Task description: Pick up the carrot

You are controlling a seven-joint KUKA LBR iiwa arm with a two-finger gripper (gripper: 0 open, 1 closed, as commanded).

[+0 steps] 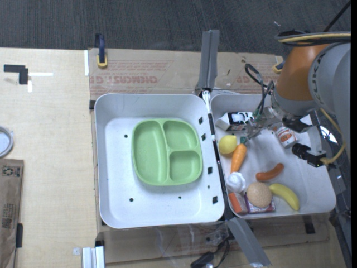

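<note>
**Gripper above carrot, grasp unconfirmed**

The carrot [239,156] lay in the right bin [312,205], touching a lemon [227,144]. The gripper [254,128] hung near its leafy end; its opening could not be told. Advised: descend mid-carrot, clear of the lemon.

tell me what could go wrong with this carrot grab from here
The carrot lies in the right bin with its top against the lemon, so closing fingers might catch or shove the lemon instead. The gripper sits near the carrot's leafy end, not its middle, so a grasp there may slip or tip the carrot.
</note>
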